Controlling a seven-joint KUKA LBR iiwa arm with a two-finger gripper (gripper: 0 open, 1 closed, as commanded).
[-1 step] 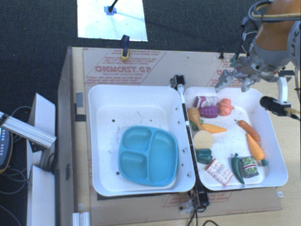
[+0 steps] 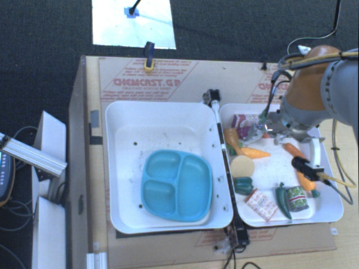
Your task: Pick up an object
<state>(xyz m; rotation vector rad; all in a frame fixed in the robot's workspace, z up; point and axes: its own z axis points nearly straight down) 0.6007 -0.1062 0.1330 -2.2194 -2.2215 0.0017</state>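
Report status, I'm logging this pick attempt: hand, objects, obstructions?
Hand low over right bin, near carrot. Nothing seen gripped. Toy food crowded around. Blue tray in left bin.

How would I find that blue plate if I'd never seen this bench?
Look at the left bin of the two white ones. The plate lies flat toward its near right corner. It is light blue with three compartments, unlike the small toy foods crowding the right bin.

Dark carpet (image 2: 45,32) fills the upper frame, a pale sheet (image 2: 133,15) lying on it at top centre. Below sits the desk (image 2: 168,77), topped with printed brown board. White panels (image 2: 47,150) and cables (image 2: 14,206) crowd the left edge.
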